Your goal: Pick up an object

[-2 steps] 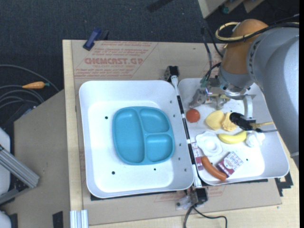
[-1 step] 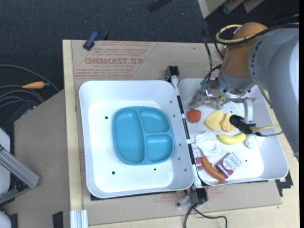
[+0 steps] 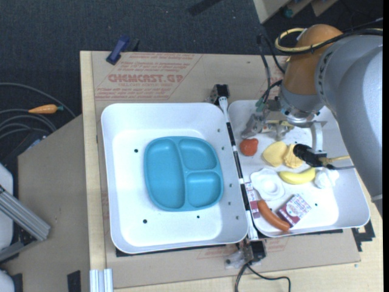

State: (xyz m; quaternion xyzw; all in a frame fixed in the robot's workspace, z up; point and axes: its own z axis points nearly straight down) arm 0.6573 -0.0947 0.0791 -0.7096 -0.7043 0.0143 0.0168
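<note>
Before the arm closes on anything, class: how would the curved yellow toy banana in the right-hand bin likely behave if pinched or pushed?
The curved yellow toy banana looks smooth and glossy, so it may slip between fingers. Its bent shape suggests it would pivot or rock rather than roll straight if nudged. It looks like a moulded toy, so probably light and stiff, though that cannot be confirmed from above.

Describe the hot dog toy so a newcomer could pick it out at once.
Find the right bin, the one crowded with toy food. Go to its near left corner: the hot dog lies there at a slant, beside a small red and white packet. It is the long orange-red sausage shape; the banana farther back is yellow and curved.
</note>
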